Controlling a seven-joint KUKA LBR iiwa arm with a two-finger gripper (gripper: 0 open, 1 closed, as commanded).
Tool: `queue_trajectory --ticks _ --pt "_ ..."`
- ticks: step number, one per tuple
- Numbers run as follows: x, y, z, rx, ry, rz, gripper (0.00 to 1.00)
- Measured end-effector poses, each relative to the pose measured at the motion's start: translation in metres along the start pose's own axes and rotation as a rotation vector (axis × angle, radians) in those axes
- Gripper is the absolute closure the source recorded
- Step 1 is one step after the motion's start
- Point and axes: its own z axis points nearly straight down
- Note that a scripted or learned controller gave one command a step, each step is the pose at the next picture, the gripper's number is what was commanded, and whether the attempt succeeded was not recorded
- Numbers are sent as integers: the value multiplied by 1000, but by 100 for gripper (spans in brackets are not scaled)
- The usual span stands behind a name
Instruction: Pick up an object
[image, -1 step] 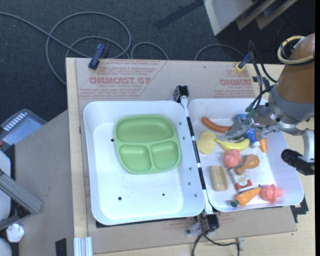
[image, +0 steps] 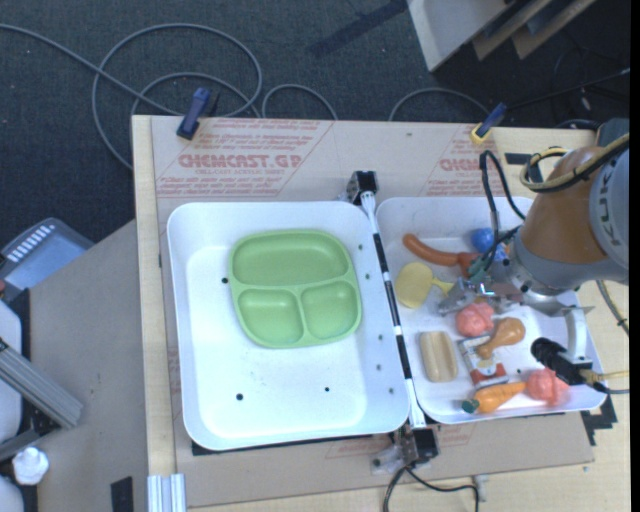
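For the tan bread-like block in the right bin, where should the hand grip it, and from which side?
Likely across the short width of the tan block, near its middle, coming straight down. It lies flat with its long axis running up-down in the camera view; bare floor on its left and a narrow gap on its right give the fingers room. The hand sits above the pink toy.

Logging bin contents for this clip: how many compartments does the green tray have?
3. The green tray in the left bin has one wide compartment along its far side and two smaller ones side by side along its near side. None look hidden.
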Motion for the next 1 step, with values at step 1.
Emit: queue_trajectory --ticks 1 --pt "0 1 -10 -4 -1 1 100"
